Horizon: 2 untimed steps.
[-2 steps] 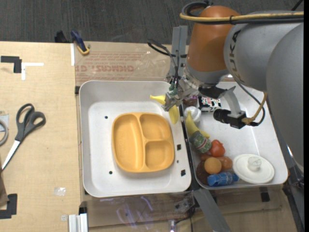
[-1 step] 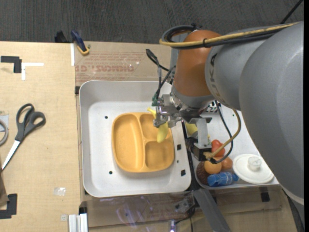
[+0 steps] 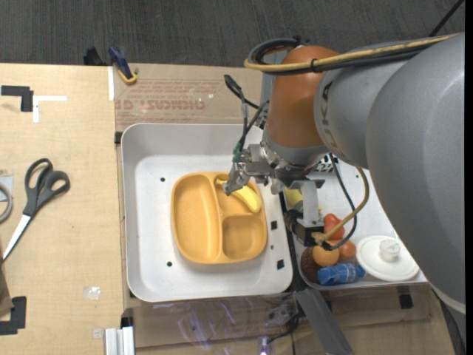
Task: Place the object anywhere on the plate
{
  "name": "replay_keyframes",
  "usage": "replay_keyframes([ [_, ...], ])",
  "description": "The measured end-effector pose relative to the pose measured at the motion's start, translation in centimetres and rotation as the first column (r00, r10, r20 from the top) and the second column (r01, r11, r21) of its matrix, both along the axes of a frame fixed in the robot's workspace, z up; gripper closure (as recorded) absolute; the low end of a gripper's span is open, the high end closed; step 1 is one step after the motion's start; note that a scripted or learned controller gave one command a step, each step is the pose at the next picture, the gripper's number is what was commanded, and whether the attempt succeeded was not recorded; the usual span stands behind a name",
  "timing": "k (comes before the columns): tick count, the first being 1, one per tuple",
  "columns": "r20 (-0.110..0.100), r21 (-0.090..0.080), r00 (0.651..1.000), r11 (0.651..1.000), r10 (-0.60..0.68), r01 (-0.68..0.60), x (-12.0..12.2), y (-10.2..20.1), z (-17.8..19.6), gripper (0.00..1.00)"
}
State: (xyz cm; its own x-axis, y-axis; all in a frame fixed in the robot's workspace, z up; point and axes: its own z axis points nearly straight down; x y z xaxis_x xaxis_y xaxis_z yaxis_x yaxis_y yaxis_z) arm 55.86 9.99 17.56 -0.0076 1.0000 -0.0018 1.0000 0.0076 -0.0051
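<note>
We look down on a yellow-orange plastic plate, smooth and glossy, with rounded corners and moulded ridges that divide it into one long compartment on the left and two smaller ones on the right. It lies flat in the left white bin, a shallow tray with matte walls and softly curved corners.

The gripper hangs over the plate's upper right compartment, at the end of the grey arm with its glossy orange band. Between its thin dark fingers we see a yellow banana-shaped object, smooth and curved like a toy fruit, pinched at its upper end; its lower end lies over the upper right compartment, but we cannot tell whether it touches the plate.

The right bin is largely covered by the arm. In its lower part we see a cluster of small items: a round orange fruit shape, a red piece, a crinkled blue object and a white round lid-like disc with a knob.

On the pale wooden bench to the left lie scissors with black looped handles. A flat brown cardboard sheet with red printing lies behind the left bin.
</note>
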Motion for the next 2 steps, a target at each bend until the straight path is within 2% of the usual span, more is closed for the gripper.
replay_keyframes([
  [1,-0.002,-0.001,1.0,1.0,-0.001,0.001,0.0,-0.1,0.8,1.0],
  [2,0.001,0.001,0.992,0.992,0.128,-0.128,-5.3,4.4,2.3,1.0],
])
